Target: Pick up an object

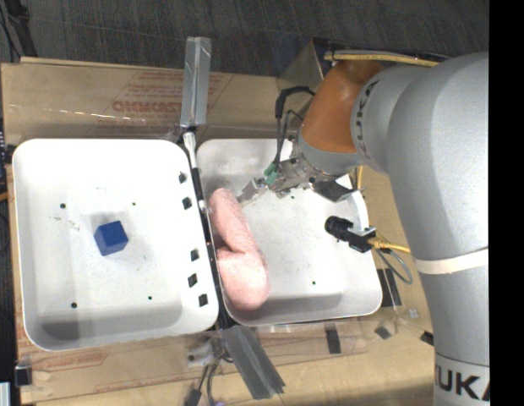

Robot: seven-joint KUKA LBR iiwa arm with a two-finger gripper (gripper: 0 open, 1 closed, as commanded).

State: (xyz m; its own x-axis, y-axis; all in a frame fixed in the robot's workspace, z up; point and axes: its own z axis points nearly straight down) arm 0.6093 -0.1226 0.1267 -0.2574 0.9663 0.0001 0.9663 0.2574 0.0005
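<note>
A pink soft object lies along the left wall of the right bin. A small blue cube rests in the left bin. The gripper hangs low over the back part of the right bin, just above and right of the pink object's upper end. The wrist covers most of the gripper, so its state cannot be read. A greenish bit shows at the gripper's tip.
A black connector with a yellow cable sits at the right bin's right edge. The grey arm fills the right side of the view. A metal divider runs between the bins, on a cardboard base.
</note>
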